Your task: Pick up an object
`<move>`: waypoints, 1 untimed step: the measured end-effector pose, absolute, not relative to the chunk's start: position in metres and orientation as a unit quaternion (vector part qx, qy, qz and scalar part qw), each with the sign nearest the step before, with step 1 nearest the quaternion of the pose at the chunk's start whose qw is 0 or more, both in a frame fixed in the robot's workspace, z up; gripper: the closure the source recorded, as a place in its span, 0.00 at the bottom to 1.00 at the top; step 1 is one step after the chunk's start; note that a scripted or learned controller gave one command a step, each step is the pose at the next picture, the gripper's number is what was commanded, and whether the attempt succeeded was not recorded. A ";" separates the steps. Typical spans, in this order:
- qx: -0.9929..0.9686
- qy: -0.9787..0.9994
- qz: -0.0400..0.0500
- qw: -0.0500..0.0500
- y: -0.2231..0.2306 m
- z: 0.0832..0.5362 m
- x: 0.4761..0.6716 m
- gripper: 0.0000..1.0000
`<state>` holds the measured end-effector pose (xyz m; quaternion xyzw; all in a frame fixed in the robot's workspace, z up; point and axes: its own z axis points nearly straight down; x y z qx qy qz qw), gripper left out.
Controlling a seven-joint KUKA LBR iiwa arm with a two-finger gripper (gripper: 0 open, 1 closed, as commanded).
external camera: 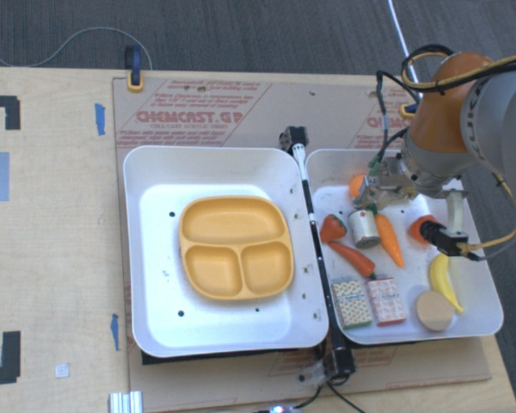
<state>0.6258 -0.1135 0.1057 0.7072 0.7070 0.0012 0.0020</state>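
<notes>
Tabletop [52,231]: I see pale wood with blue tape marks at far left, and a printed cardboard sheet [198,110] under both bins.
Left bin [146,256]: white and shallow, holding 1 yellow divided plate [236,246] with 3 compartments, lying flat near its middle.
Divider: a black rail [310,222] runs between the 2 bins.
Right bin [482,317]: white, crowded with toy food.
Near the divider: from my station I make out a red pepper [333,228] at the left wall, a red chili [353,257] just below it, and 2 small printed boxes [370,302] side by side at the front edge.
Centre: a small silver can [363,228] stands just beside a long carrot [390,240] lying on a slant.
Fingers [371,198]: low over the bin's back left part, directly above the can and close to a small orange piece [357,185]; I cannot tell whether they are released or clenched, and I see nothing between them.
Right side: a red item [425,229] partly under the arm, a banana [445,280], and a tan round [434,311] touching the banana's lower end.
Arm [490,119]: grey with an orange band, reaching in from the right, cables looped above it.
</notes>
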 end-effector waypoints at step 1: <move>0.707 0.708 0.001 0.001 -0.068 0.186 0.593 1.00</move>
